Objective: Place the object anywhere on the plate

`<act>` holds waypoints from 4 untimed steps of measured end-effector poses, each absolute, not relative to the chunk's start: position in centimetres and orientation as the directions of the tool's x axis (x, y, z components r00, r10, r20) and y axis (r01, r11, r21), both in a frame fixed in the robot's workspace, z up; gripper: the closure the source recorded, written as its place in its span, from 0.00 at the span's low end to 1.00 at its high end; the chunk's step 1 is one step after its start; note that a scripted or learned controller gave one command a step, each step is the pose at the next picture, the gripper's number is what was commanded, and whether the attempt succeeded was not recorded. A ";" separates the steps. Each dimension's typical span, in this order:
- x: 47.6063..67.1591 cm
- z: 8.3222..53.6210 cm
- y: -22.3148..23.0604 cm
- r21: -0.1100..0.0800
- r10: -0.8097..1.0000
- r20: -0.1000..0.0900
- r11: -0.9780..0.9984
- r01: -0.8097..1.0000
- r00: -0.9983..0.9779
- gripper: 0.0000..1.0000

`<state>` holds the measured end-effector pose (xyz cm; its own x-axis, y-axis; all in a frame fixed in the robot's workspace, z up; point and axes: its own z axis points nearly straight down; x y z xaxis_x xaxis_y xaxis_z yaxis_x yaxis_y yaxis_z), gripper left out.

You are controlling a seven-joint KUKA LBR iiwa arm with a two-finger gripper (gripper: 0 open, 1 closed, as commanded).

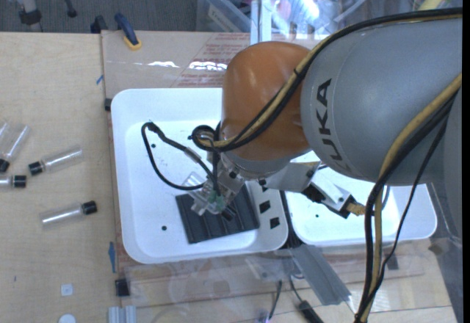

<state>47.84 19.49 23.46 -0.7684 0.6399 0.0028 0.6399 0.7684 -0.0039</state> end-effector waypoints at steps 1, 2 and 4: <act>52.9 39.3 19.2 0.002 0.566 -0.002 0.824 0.566 -0.824 1.00; 50.1 27.6 16.4 0.000 0.451 0.000 0.893 0.451 -0.893 1.00; 47.9 35.4 21.1 0.001 0.072 -0.001 0.997 0.072 -0.997 1.00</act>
